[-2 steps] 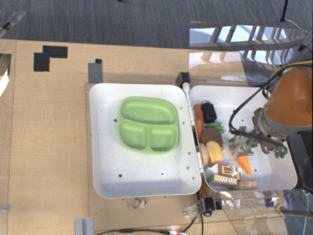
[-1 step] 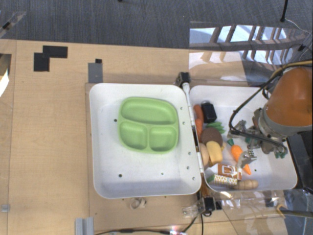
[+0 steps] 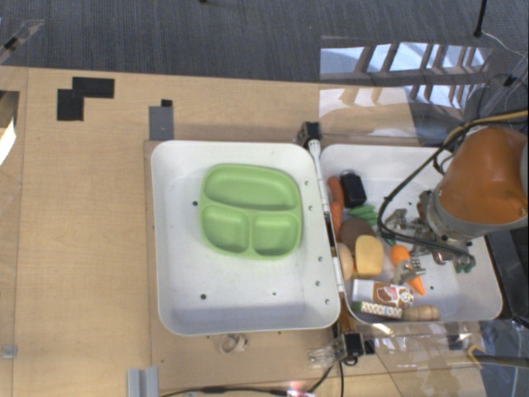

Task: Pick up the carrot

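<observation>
The carrot (image 3: 402, 255) is a small orange piece lying in the right bin (image 3: 471, 300), near its middle, with its tip reaching toward (image 3: 417, 286). My gripper (image 3: 411, 255) hangs straight over it, below the grey wrist and orange band (image 3: 486, 176), and its metal parts cover part of the carrot. Whether the gripper touches the carrot is unclear from this angle.
Crowding the right bin's left half are a reddish sausage-like item (image 3: 335, 193), a black object (image 3: 353, 188), something green (image 3: 364, 214), a yellow block (image 3: 369, 255), a snack packet (image 3: 385, 297) and a tan stick (image 3: 418, 312). The left bin (image 3: 178, 304) holds a green divided plate (image 3: 250, 210).
</observation>
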`<state>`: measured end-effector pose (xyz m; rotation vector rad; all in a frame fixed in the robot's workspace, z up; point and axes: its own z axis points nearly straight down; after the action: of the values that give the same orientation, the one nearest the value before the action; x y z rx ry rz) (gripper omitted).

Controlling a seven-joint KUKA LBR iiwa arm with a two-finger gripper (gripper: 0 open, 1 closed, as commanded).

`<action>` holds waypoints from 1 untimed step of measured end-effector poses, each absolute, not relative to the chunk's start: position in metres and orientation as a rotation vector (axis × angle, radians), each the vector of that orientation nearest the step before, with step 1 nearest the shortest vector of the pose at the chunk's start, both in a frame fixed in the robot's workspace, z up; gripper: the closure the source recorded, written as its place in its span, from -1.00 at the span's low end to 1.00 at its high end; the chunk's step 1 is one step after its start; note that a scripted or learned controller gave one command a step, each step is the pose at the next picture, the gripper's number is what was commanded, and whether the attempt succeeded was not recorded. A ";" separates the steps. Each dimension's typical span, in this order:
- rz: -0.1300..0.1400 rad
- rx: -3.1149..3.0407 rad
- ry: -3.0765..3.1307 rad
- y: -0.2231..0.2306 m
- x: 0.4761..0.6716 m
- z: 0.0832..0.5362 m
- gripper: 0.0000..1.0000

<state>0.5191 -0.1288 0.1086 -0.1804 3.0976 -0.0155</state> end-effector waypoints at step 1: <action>-0.014 -0.190 3.094 -0.127 0.521 0.119 1.00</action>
<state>0.5210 -0.1267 0.1195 -0.1896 3.0939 -0.0142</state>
